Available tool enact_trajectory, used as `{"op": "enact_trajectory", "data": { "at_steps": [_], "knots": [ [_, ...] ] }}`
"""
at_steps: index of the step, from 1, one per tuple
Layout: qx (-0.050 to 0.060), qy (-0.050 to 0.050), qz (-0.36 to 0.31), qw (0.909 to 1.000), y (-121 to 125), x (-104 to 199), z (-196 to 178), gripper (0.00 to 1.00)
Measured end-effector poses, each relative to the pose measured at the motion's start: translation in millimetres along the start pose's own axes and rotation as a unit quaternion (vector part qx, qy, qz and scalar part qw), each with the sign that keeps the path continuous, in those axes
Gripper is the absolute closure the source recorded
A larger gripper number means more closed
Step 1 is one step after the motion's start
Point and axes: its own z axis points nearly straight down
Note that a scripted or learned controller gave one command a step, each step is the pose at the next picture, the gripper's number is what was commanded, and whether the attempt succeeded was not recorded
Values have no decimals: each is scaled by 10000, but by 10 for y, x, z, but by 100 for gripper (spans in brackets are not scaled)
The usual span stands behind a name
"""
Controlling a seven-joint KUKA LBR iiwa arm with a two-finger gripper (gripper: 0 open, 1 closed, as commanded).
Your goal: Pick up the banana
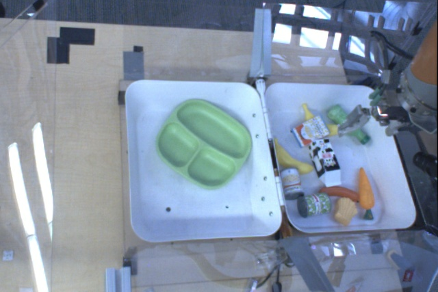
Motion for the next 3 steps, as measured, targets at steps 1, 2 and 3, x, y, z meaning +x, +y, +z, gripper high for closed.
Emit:
{"op": "enact_trajectory", "data": {
  "at_steps": [1, 2, 3],
  "knots": [
    [-18, -7, -616, 9981, 12, 204, -346, 0],
    [4, 6, -2000, 9798, -519, 858, 589, 0],
    [-9, 2, -2181, 9759, -5, 1185, 583, 0]
  ]
}}
